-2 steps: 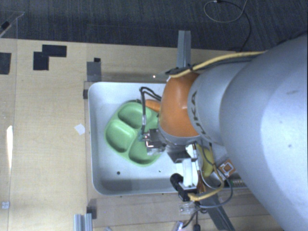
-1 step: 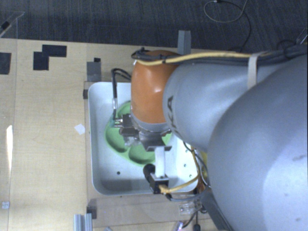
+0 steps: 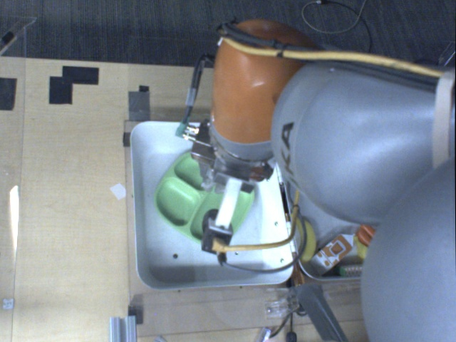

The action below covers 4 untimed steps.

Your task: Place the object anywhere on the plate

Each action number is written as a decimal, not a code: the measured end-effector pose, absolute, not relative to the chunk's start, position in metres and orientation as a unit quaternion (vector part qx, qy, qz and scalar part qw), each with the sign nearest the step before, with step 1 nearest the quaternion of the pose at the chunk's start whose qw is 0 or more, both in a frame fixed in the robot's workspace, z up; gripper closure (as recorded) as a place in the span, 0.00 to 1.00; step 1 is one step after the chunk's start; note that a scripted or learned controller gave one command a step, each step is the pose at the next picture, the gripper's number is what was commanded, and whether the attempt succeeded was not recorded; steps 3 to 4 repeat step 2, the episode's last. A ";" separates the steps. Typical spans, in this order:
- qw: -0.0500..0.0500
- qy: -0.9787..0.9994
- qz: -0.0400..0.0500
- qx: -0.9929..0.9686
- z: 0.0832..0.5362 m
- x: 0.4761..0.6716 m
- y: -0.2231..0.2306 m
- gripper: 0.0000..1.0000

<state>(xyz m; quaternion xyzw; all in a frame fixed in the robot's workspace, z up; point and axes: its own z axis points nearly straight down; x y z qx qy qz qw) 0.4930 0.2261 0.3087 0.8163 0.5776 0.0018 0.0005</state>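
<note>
Camera view: looks down at a slant on the pale wooden counter [image 3: 71, 191].
Left bin [image 3: 153, 262]: white and shallow, at the middle of the view, its floor bare along the left and the near side.
Plate [image 3: 174, 198]: green, with divided sections, lying in the left bin towards its far right part; the left sections are in plain sight.
Arm [image 3: 342, 141]: grey and bulky, reaching in from the right, its orange band [image 3: 242, 77] above the bin's far edge.
Claw [image 3: 214, 182]: below the wrist, right over the plate's right half.
Claw state: cannot tell whether apart or together, since the wrist hides it.
Object: cannot tell where it lies; the arm covers the plate's right part.
Right of the left bin: a yellow thing [image 3: 308, 239] and an orange packet [image 3: 335, 251], lying close together under the arm.
</note>
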 end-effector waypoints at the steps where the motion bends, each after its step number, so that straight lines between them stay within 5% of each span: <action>1: 0.000 0.596 0.000 0.803 0.286 0.527 0.172 1.00; 2: 0.000 0.575 0.001 0.818 0.195 0.517 0.096 1.00; 4: 0.000 0.575 0.001 0.818 0.195 0.517 0.096 1.00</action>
